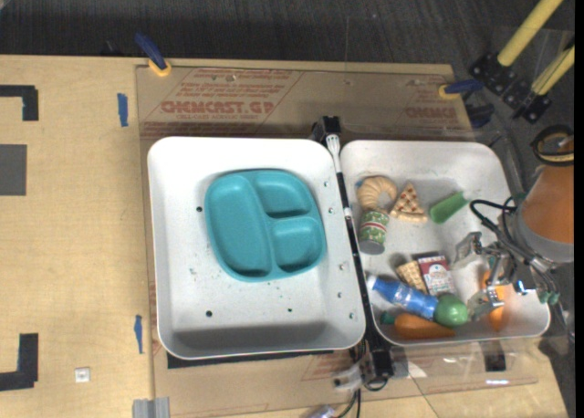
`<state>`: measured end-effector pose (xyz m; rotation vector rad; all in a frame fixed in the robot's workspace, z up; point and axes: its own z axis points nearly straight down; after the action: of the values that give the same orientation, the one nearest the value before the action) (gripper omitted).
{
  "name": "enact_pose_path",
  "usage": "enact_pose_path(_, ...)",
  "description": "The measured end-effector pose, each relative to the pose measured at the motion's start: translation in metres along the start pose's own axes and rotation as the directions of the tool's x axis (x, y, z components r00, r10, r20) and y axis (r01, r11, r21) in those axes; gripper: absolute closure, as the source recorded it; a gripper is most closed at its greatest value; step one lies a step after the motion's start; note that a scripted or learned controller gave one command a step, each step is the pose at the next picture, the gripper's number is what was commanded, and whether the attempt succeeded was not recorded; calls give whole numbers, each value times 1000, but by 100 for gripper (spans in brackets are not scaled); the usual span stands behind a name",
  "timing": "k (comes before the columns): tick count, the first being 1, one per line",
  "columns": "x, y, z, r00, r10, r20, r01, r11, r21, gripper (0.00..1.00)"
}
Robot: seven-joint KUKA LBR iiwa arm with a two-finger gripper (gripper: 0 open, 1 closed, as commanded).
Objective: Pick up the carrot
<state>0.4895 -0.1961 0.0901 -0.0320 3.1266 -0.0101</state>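
The grey arm's two-finger gripper (493, 281), finger state impossible to tell, hangs low at the right bin's (488, 159) near right corner, while the long orange toy carrot (416, 325) lies unlifted against the near wall.

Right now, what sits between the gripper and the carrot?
In the camera view, a green ball lies between the gripper and the carrot, touching the carrot.

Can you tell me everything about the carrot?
The carrot is orange and smooth, like a plastic toy. It lies flat along the near wall of the right bin, pointing sideways. A blue bottle lies just above it, and a green ball covers its right end.
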Motion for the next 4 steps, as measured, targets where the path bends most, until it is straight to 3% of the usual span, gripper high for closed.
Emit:
enact_pose_path(1, 4, -26, 1, 989, -149, 3, 149, 989, -5, 0)
enact_pose_path(2, 2, -26, 1, 996, 93, -3, -93, 996, -4, 0)
enact_pose_path(3, 5, -26, 0, 979, -205, 3, 205, 979, -1, 0)
enact_pose_path(4, -2, -11, 0, 857, -516, 5, 516, 857, 2, 0)
